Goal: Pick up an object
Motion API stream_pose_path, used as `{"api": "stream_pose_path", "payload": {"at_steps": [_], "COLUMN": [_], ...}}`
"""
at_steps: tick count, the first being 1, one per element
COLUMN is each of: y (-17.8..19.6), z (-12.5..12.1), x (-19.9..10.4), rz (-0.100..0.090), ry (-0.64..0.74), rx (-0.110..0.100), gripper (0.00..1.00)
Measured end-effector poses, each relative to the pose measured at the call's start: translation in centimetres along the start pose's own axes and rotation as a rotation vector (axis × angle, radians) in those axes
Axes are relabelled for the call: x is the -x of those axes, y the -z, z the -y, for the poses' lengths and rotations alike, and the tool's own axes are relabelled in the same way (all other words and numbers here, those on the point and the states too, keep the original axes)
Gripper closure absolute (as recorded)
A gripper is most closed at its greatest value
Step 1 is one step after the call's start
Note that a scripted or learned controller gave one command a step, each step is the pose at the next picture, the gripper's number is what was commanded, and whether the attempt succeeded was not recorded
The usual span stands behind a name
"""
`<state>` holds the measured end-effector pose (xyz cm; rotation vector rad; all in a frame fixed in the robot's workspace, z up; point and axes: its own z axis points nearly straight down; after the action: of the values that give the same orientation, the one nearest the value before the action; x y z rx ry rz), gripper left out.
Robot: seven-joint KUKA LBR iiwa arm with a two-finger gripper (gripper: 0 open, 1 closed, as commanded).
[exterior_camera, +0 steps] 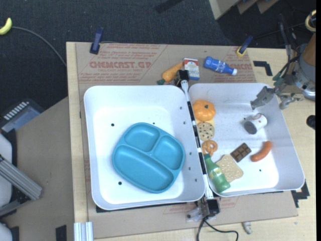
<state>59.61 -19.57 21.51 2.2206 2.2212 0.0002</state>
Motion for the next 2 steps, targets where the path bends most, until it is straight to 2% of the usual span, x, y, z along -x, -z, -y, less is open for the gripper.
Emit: {"api": "stream_pose_path", "payload": {"at_steps": [1, 2], "y": [-12.9, -11.7], "z": [-0.7, -0.8], "x": [1.7, 1.8], "rz": [-0.003, 0.0], "ry": [0.001, 0.001], "rx": [-0.003, 0.002], "gripper": [0.0, 1.0]}}
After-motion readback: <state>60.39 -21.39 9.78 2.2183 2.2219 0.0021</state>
